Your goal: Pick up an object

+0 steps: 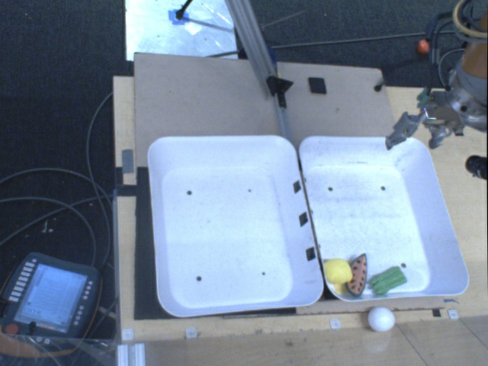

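My gripper (418, 133) hovers over the far right corner of the right bin (446, 227), its two fingers spread open with nothing between them. Far from it, at the bin's near edge, lie a yellow lemon-like toy (338, 271), an orange and brown slice-shaped toy (357, 274) and a green toy (387, 279), close together in a row.
The left bin (164, 204) stands beside the right one, joined by black clips. A white ball (381, 319) rests on the bench just outside the right bin's near edge. A metal pole (255, 33) slants across the far side. A teach pendant (46, 296) lies at lower left.
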Robot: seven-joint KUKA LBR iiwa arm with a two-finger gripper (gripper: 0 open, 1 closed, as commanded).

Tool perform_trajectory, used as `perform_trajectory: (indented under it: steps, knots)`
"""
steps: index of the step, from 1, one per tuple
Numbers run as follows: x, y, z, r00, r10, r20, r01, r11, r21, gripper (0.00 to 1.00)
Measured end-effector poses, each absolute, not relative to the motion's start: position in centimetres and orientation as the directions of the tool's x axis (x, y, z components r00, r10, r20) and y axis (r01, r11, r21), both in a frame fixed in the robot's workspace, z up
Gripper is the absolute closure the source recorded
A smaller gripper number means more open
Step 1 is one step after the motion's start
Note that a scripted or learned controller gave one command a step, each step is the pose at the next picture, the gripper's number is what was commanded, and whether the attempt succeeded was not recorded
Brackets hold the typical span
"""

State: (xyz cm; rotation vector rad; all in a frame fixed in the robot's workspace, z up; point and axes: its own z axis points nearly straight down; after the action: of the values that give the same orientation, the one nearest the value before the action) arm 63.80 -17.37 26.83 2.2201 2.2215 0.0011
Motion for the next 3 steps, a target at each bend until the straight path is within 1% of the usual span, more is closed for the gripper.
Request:
perform_trajectory:
  steps: [1,2,3]
  knots:
    - [63.8,-17.4,27.9,-0.002,1.0,0.0,1.0,0.002,0.003,1.0]
    - [56.7,-10.0,20.3,-0.004,1.0,0.002,1.0,0.004,-0.005,1.0]
    - [56.9,-4.2,18.6,-0.005,1.0,0.001,1.0,0.005,-0.001,1.0]
